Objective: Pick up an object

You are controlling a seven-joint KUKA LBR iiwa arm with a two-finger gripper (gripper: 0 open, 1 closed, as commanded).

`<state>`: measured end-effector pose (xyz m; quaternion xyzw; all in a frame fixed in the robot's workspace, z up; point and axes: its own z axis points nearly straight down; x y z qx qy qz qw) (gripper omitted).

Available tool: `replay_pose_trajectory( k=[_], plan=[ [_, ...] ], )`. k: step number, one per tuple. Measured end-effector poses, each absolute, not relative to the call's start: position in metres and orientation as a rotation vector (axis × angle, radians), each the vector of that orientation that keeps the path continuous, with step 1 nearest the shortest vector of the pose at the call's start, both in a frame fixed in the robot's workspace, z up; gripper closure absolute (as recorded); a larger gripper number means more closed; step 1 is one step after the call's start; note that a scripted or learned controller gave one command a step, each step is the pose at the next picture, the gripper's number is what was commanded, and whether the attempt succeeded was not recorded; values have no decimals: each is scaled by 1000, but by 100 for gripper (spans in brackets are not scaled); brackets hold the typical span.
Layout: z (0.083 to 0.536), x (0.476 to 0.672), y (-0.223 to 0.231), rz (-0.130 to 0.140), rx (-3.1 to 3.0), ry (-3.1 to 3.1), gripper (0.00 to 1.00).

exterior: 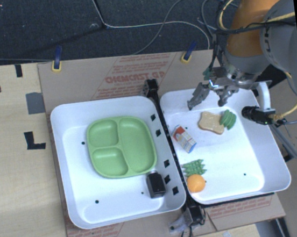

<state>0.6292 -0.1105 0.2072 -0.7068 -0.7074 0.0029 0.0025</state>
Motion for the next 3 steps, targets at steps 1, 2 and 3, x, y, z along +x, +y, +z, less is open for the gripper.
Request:
replay_pose_trajectory(
  k=[1,2,3],
  plan=[
    [142,629,-107,9,-2216,-2220,0],
    [90,629,-106,3,-2220,-2226,0],
    [104,630,-106,0,-2222,-2228,100]
  ],
)
